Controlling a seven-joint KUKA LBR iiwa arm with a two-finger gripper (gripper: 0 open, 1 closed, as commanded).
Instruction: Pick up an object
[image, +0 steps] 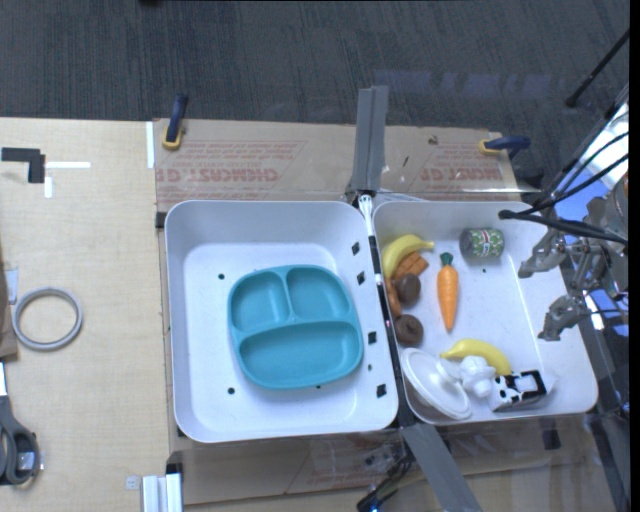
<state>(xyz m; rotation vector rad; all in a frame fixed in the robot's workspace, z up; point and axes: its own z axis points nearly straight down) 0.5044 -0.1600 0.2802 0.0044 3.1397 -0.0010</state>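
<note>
Carrot, the nearest of several candidates for a pick, lies flat in the middle of the right bin, pointing toward the front wall, untouched and well apart from the gripper at the bin's right rim. Around it sit a banana at the back left, a brown oblong piece against it, two dark round pieces along the left wall, a green can at the back, a second banana toward the front, a white dish in the front left corner with a small white object beside it, and a black-and-white toy near the front right corner. The left bin holds a blue divided plate. On the table to the left lie a grey ring and scissors.

The arm's jaws appear spread and released, with nothing between them, hovering over the right edge of the bin rather than above any item. By the look of it, the task has barely begun: no object is lifted or contacted. Left to do, on this reading, are choosing a target, moving in over it, descending, clenching and raising it clear of the bin
</note>
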